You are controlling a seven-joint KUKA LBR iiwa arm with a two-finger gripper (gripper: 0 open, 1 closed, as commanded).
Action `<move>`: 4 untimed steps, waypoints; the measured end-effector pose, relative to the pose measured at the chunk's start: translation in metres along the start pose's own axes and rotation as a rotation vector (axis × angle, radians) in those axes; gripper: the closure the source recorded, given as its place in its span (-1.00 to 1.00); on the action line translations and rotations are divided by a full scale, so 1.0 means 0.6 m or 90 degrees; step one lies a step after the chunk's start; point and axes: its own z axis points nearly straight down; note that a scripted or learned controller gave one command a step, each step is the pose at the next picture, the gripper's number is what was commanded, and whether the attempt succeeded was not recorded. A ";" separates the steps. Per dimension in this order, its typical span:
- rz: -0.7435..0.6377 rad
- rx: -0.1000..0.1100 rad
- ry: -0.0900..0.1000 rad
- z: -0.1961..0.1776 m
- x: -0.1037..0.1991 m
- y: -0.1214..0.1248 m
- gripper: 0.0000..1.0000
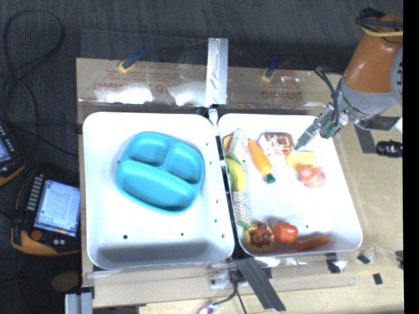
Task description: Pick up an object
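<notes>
dark carpet, pale bench

a dark grey carpet (163,8) covers the floor behind and to the left of the bench. a black cable (23,44) loops across it at the upper left. a handheld control pad (49,211) with a lit screen and orange trim lies on the floor at the left. the bench top (383,195) is pale wood, with a clear plastic sheet (150,77) clipped along its far edge. the light is even and soft.

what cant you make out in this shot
- Gripper: too small and slanted to tell open from shut, camera view.
- Arm: cut off by the right edge.
- Small item by the tomato in the right bin: too blurred to identify.
- Packet: label too small to read.
</notes>
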 end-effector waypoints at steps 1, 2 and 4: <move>0.146 -0.005 -0.003 0.198 0.032 -0.019 1.00; 0.285 0.003 0.003 0.085 0.126 -0.183 1.00; 0.378 0.004 0.001 0.040 0.152 -0.161 1.00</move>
